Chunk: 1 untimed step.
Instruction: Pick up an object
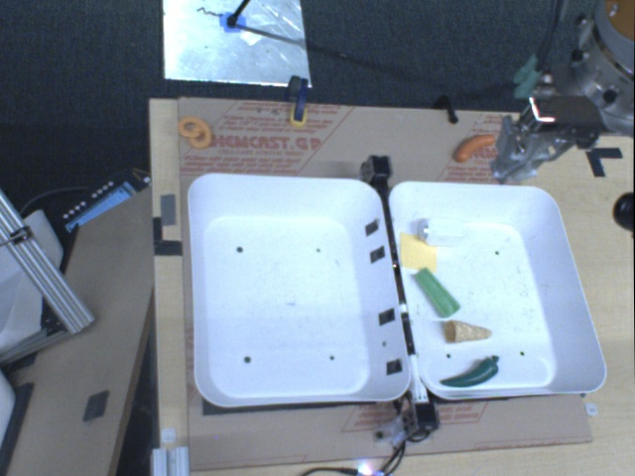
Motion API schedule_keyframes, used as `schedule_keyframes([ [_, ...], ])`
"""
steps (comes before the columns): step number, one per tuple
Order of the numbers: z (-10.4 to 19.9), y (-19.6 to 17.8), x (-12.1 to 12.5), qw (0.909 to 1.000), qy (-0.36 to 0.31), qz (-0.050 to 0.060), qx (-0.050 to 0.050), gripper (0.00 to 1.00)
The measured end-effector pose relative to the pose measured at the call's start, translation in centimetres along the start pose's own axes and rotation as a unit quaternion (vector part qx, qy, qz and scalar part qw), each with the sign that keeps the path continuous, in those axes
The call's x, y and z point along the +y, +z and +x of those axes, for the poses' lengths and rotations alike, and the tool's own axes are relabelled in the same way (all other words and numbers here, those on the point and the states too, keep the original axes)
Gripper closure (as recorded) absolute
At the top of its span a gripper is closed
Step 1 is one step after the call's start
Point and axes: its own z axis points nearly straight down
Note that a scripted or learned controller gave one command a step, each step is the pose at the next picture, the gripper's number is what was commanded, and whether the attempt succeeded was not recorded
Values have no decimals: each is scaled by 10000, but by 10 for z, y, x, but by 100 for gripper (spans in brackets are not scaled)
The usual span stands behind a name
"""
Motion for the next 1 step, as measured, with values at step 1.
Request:
schedule_keyframes([
  [1, 63, 0, 0, 10000, -9, -3, 5, 100],
])
